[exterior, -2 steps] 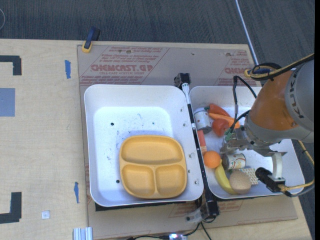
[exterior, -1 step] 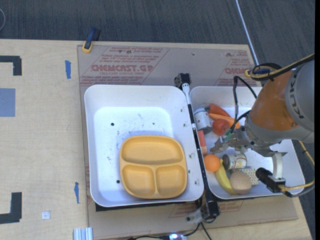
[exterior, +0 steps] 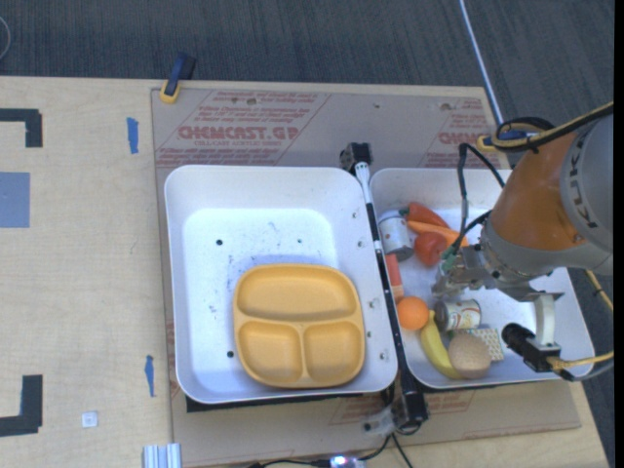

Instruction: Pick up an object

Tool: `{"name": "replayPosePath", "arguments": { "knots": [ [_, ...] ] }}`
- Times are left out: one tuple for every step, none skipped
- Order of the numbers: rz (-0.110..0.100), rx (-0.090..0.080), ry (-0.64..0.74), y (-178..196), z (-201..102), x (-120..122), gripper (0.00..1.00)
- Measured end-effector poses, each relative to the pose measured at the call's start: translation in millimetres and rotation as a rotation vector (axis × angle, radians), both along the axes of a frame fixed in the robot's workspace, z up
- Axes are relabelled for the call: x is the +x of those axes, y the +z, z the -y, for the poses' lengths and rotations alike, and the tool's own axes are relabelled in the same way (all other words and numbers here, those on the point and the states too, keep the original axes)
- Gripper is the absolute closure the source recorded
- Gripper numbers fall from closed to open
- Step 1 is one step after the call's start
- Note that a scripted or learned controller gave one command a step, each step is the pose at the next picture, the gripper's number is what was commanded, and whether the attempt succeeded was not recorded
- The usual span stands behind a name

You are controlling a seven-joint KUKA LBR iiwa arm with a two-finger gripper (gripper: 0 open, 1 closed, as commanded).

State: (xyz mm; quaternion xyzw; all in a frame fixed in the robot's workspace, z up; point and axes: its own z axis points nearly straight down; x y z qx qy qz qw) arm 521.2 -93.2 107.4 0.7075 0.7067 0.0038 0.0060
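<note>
My claw [exterior: 456, 298] hovers in the right bin [exterior: 575, 331] over a small can [exterior: 458, 315] beside the orange [exterior: 413, 313] & banana [exterior: 436, 348]; can't tell its state; can looks light, stiff, slick, so grab across its round sides.

one fixed camera hangs above the counter [exterior: 78, 291], looking down at a slant from fairly near, taking in both white bins [exterior: 185, 261] side by side.
</note>
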Motion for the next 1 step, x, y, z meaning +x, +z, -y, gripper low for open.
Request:
{"name": "replayPosePath", "arguments": {
  "knots": [
    [0.000, 0.000, 0.000, -0.1, 0.0, -0.1, 0.00]
  ]
}}
